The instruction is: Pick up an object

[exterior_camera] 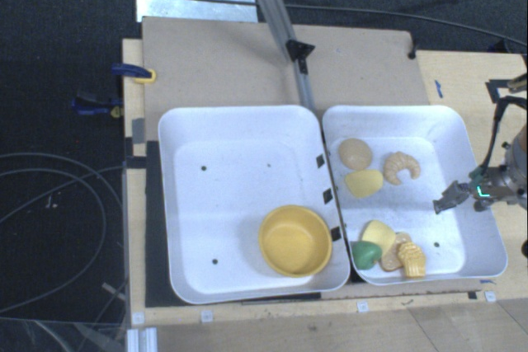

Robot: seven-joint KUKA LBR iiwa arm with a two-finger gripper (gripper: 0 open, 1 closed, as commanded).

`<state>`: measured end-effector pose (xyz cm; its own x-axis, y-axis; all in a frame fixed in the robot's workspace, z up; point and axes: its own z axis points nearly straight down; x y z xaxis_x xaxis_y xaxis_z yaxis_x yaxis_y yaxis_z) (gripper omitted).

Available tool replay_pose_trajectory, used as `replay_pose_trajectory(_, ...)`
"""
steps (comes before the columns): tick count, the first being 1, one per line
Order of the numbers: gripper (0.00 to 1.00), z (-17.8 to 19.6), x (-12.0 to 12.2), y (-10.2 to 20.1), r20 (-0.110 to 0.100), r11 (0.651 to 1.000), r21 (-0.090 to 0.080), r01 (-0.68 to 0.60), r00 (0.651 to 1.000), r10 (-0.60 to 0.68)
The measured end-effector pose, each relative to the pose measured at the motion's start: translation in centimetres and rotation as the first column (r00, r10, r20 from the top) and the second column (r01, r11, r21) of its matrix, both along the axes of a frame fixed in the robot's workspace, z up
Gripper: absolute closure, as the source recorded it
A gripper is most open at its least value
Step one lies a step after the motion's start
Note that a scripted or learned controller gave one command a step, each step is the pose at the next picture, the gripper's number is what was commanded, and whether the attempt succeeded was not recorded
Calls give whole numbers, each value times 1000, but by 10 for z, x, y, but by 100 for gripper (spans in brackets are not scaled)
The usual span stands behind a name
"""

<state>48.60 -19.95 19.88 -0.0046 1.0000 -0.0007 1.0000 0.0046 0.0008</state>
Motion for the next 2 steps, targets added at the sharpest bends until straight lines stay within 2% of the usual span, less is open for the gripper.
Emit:
replay_pose_trajectory(1,0,0,0,0,1,1000,0,0,1000,0)
replay_pose_trajectory(2,0,-63,1,0,-4,1000,2,4,1000,-4)
